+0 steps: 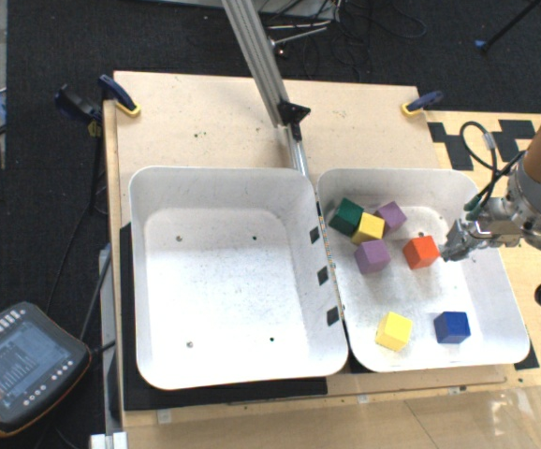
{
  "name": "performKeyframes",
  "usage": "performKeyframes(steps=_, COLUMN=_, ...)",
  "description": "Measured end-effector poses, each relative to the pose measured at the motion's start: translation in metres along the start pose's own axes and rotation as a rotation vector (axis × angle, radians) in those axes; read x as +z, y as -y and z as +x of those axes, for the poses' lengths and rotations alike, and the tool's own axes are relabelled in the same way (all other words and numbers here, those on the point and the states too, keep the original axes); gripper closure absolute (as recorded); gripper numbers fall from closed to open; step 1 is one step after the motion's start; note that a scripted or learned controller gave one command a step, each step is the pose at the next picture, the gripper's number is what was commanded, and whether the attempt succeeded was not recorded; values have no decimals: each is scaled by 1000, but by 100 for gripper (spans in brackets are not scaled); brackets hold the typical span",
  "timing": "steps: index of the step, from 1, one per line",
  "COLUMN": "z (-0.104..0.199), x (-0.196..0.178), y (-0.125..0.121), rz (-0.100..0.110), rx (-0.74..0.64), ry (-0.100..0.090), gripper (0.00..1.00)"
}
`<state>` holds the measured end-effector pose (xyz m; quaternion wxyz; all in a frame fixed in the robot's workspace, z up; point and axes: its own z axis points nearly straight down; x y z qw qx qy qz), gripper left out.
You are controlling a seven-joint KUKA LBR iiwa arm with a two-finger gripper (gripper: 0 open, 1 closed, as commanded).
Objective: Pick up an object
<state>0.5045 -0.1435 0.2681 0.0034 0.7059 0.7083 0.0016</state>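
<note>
Orange block (421, 251), right bin (495, 279), just beside the gripper (457, 247): we judge it light, rigid, smooth-faced, best pinched across two opposite flat sides. We cannot tell the gripper's opening; nothing shows in its hold. Purple block (372, 255) sits nearby.

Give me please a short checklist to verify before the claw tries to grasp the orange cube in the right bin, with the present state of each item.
1. Claw close to orange cube: ok, just right of it.
2. Cube between the claw tips: not ok, it lies beside them.
3. Claw open enough: cannot tell.
4. Space around the cube: ok, the purple cube lies apart on its left.
5. Cube away from the right bin wall: ok, it lies mid-bin.
6. Claw height above the floor: cannot tell.
</note>
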Motion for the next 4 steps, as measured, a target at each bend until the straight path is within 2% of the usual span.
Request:
performKeyframes(steps=1, z=52, x=16, y=-20, rz=8, rx=-5, ry=-3, gripper=100)
performKeyframes(steps=2, z=104, x=12, y=-43, rz=4, rx=-4, ry=-3, gripper=100)
performKeyframes(steps=4, z=223, x=18, y=-69, rz=5, rx=-4, ry=-5, gripper=100)
